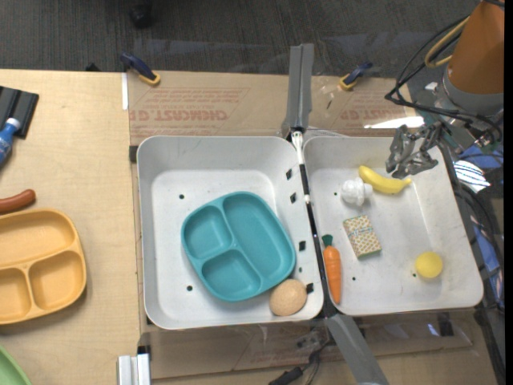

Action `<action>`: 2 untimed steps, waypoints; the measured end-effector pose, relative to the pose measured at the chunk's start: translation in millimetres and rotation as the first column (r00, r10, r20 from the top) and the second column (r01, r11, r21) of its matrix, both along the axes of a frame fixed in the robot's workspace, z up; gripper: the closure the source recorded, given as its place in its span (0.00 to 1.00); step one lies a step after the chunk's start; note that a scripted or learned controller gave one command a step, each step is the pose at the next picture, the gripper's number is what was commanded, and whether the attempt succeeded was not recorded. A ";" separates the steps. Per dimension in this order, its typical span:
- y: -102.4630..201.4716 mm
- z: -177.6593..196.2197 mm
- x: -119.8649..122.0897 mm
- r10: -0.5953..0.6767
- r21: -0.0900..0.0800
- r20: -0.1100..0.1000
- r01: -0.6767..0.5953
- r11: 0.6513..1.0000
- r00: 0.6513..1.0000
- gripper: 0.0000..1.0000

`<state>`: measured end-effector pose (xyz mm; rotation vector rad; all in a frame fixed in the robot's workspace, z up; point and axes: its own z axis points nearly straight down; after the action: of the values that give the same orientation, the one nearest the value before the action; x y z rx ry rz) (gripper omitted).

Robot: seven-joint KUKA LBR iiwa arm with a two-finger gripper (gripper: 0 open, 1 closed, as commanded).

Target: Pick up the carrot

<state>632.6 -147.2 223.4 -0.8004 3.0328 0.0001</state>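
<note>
The carrot (332, 272), orange with a small green top, lies along the left wall of the right bin (457, 295), near its front corner. My gripper (409, 159) hangs over the back right part of that bin, just above and to the right of a yellow banana (384, 181). It is far from the carrot, which lies toward the bin's front left. Nothing shows between the fingers.
In the right bin also lie a white garlic-like ball (353, 192), a patterned sponge block (362, 237) and a yellow lemon (429, 265). The left bin (160, 167) holds a teal divided plate (236, 245) and a tan egg-shaped object (288, 298). An orange tray (36, 267) sits on the bench at left.
</note>
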 end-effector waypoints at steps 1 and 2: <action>-3.2 47.2 8.0 0.640 -0.003 0.002 -0.640 0.768 0.768 1.00; -32.9 119.8 20.1 0.946 -0.005 0.001 -0.946 0.323 0.323 1.00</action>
<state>652.6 -180.1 343.3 -2.4134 2.0001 -0.0020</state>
